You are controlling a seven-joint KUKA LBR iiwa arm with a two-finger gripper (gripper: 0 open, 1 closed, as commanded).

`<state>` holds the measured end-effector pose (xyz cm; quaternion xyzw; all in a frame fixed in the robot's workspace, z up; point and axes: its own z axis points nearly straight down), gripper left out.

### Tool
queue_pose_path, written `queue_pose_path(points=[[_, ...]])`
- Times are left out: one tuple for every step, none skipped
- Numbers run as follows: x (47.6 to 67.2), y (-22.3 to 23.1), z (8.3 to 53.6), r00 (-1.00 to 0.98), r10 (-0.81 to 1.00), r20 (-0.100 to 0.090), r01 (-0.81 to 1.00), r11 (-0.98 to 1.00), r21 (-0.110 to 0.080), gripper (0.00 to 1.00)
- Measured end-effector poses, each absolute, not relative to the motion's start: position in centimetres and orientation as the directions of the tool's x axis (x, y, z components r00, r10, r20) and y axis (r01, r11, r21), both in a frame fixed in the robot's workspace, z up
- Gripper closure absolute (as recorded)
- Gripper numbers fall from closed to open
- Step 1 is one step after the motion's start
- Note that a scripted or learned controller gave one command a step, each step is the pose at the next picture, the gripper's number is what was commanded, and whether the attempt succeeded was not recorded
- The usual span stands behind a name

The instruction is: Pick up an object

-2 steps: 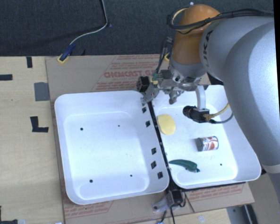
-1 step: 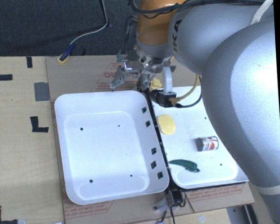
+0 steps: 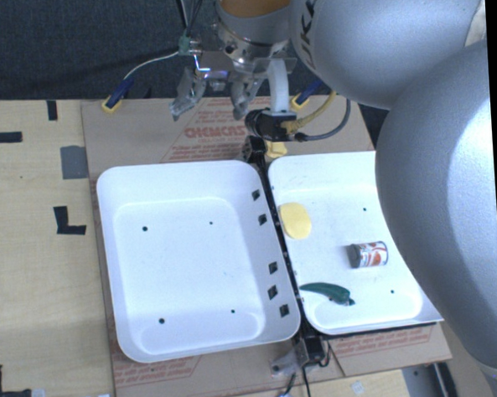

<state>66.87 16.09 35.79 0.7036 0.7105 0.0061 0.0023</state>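
**Desk:** Grey arm casing (image 3: 430,140) seems to take up the near right of your view. What lies past it?

**Operator:** From my remote station I see two shallow white bins side by side on a brown cardboard sheet (image 3: 143,124) laid over a pale wooden bench (image 3: 35,274). The left bin (image 3: 117,243) is bare. In the right bin (image 3: 331,172) lie three things: a yellow piece (image 3: 296,220) close to the dividing wall, a small red-and-white can (image 3: 369,254) on its side further right, and a dark green object (image 3: 327,293) near the front rim.

**Desk:** And the gripper?

**Operator:** My gripper (image 3: 215,96) hangs beyond the far edge of the bins, over the cardboard, fingers spread apart and holding nothing. Behind it the room is a dark backdrop.
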Motion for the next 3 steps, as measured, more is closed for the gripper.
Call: queue_pose_path(points=[[66.8, 15.6, 35.9, -0.004, 1.0, -0.003, 1.0, 0.004, -0.002, 1.0], [66.8, 16.2, 39.7, -0.002, 1.0, 0.0, 1.0, 0.002, 0.002, 1.0], [64.1, 16.4, 42.4, -0.002, 1.0, 0.001, 1.0, 0.002, 0.0, 1.0]])
